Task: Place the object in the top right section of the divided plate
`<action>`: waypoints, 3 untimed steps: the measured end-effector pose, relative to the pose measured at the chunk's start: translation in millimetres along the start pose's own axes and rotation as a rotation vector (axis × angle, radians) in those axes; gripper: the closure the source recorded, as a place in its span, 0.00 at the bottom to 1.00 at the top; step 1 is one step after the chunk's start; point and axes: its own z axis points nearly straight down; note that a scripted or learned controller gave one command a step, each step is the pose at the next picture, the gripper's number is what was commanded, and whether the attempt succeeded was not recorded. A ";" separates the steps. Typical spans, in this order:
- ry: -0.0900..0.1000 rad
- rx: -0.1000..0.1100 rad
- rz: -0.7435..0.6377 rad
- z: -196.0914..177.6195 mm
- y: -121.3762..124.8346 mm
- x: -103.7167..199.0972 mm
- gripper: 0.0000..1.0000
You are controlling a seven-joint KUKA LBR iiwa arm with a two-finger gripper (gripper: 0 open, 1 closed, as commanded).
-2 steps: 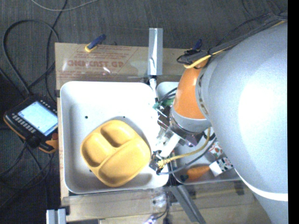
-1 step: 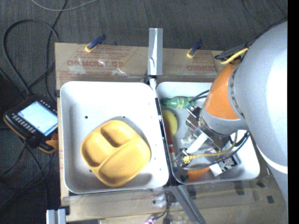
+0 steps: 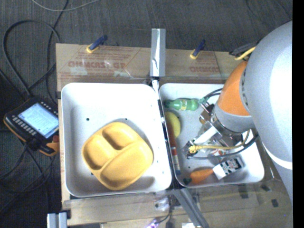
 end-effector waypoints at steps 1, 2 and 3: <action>0.001 -0.002 0.344 -18.2 -16.2 -3.0 1.00; -0.001 0.000 0.267 0.1 -72.8 31.0 1.00; 0.000 0.000 0.350 -0.1 -18.8 -2.0 1.00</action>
